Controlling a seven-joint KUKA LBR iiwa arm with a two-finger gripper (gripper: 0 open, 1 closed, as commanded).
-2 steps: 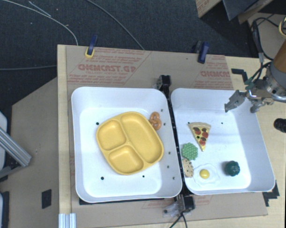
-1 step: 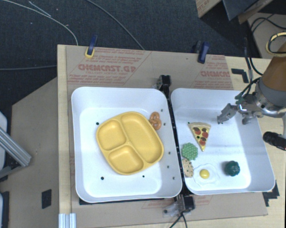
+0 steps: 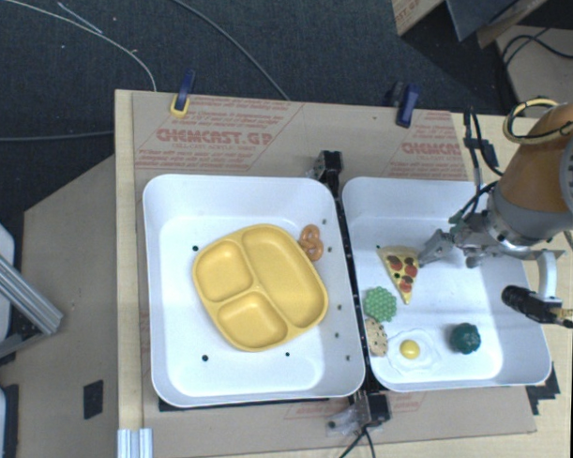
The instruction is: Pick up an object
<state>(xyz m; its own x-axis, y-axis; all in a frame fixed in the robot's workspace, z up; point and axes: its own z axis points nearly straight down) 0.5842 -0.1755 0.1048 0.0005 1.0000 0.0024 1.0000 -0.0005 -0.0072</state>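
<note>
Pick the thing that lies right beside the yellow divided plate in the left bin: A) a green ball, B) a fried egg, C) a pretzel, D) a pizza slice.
C: the pretzel sits at the plate's upper right edge in the left bin, while the egg and pizza slice lie in the right bin.

Pizza slice, green broccoli, cracker, fried egg, dark-green ball in right bin
</note>
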